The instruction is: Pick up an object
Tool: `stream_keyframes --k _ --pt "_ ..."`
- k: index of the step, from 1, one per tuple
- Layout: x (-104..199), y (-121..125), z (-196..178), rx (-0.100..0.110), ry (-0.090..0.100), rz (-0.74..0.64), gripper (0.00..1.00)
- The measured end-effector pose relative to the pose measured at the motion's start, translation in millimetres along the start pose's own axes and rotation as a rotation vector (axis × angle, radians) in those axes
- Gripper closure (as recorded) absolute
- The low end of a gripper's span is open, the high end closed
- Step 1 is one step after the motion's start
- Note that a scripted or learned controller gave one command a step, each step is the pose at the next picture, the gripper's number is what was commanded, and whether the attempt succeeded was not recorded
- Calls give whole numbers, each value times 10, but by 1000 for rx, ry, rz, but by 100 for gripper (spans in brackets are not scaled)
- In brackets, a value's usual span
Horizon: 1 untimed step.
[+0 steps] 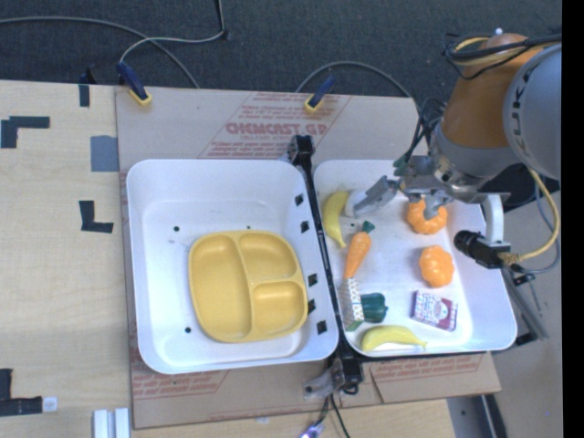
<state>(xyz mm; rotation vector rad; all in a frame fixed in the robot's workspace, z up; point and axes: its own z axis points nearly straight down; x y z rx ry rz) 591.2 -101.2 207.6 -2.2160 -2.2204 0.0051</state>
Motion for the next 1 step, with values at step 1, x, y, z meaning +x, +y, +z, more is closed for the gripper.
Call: stream_keyframes --k 1 --pt "-52 -59 1243 -2 0 1 0"
